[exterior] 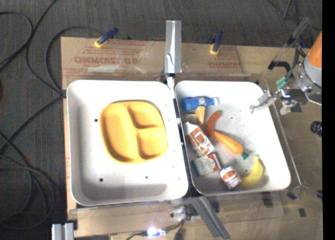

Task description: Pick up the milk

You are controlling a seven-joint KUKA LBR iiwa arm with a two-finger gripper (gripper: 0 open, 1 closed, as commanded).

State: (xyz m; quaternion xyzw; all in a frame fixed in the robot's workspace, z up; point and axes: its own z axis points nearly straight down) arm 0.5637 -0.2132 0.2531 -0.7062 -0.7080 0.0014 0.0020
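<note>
The milk looks to be the small blue-and-white carton lying near the front of the right bin, between an orange-and-white carton and a red can. My gripper hovers over the right bin's far right corner, well away from the carton and higher than the bin's contents. Its fingers stand apart with nothing between them. The arm's orange band shows at the right edge.
The right bin also holds a blue bottle, a red sausage, a carrot and a banana. A yellow divided tray lies in the left bin. Clamps grip the board behind.
</note>
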